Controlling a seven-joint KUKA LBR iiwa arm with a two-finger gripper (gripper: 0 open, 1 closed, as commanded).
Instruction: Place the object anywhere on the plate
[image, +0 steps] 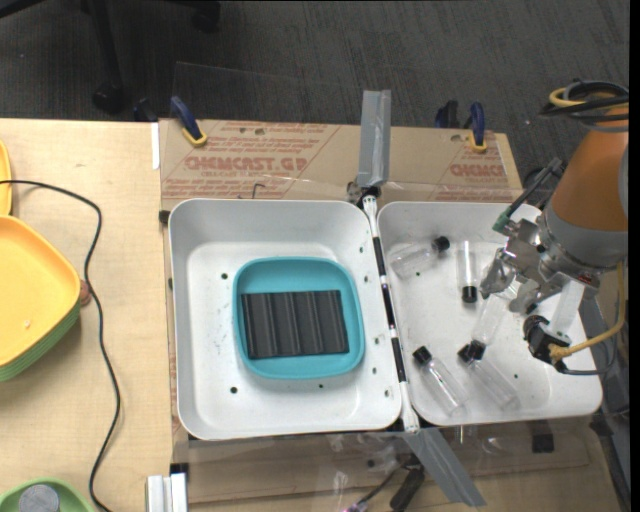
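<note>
A teal plate (297, 319) with a dark ribbed centre lies in the left bin (200, 300). Several clear tubes with black caps lie in the right bin (570, 395): one at the back left (412, 259), one upright in the view (466, 266), one slanted in the middle (488, 322), and two near the front (438, 377) (497, 386). My gripper (499, 279) hangs over the right bin's right half, just above the upper end of the slanted tube. The wrist hides whether it touches that tube.
The arm's orange band (596, 180) and grey wrist cover the right bin's far right side. A ridge (382, 290) divides the two bins. Yellow dishes (30, 300) and a black cable (100, 300) lie on the wooden bench to the left.
</note>
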